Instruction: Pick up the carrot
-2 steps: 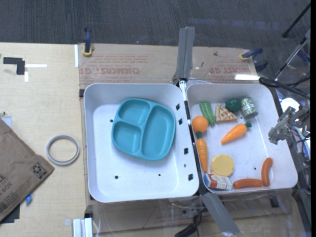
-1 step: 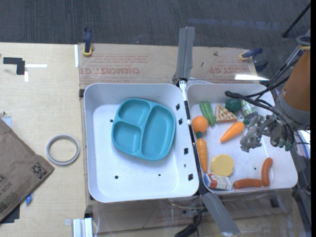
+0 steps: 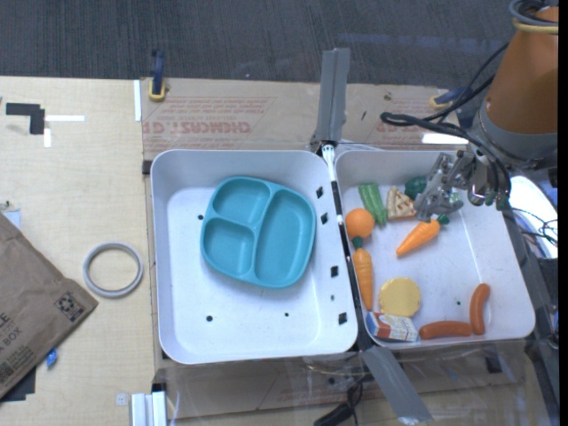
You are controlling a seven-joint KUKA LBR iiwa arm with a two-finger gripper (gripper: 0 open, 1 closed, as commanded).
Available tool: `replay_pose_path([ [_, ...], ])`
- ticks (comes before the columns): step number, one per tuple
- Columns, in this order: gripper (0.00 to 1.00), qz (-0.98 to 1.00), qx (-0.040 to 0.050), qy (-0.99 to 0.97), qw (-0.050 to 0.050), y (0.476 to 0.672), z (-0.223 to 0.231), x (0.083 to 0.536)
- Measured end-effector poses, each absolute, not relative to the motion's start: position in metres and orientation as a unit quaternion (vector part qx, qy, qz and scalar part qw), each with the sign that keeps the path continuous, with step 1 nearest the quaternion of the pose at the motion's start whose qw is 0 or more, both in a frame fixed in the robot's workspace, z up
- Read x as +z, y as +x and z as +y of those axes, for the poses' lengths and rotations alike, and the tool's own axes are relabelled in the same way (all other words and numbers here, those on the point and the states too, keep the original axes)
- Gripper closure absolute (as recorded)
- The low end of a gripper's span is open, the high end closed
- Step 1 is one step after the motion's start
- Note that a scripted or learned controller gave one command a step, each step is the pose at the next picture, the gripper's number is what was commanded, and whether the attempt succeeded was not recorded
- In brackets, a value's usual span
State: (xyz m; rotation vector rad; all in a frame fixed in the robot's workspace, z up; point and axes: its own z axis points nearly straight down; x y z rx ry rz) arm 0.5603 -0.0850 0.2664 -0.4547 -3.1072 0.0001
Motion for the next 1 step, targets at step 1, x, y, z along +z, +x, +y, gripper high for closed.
replay_pose_path([
  [1,1.0,-0.997,-0.0004,-0.076,0.001,0.5714,-0.0949,0.1663],
])
